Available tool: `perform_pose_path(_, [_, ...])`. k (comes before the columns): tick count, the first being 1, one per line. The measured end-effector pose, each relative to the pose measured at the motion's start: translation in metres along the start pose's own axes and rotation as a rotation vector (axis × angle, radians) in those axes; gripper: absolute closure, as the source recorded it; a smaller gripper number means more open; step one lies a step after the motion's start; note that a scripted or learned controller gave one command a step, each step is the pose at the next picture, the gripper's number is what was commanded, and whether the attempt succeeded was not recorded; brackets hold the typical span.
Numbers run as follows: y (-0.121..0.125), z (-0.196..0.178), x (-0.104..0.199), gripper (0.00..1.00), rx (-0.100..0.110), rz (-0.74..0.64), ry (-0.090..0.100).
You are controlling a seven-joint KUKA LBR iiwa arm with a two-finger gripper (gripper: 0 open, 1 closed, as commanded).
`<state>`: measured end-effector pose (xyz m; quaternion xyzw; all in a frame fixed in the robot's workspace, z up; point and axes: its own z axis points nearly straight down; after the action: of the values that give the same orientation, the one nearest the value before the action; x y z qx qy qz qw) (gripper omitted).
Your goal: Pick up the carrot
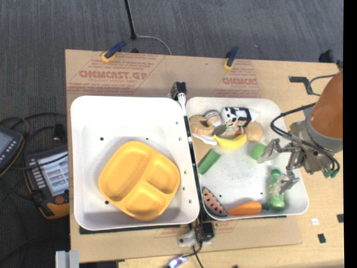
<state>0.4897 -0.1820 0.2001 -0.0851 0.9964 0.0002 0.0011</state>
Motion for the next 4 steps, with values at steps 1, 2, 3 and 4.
perform_pose_path(1, [-0.044,-0.103,-0.009,0.00,0.000,-0.230,-0.002])
perform_pose_path(2, [-0.043,-0.112,-0.010,1.00,-0.001,-0.229,-0.005])
perform_pose_path(3, [-0.043,-0.054,-0.010,1.00,-0.002,-0.491,0.001])
perform_pose_path(4, [-0.054,-0.072,-0.073,1.00,-0.001,-0.789,-0.002])
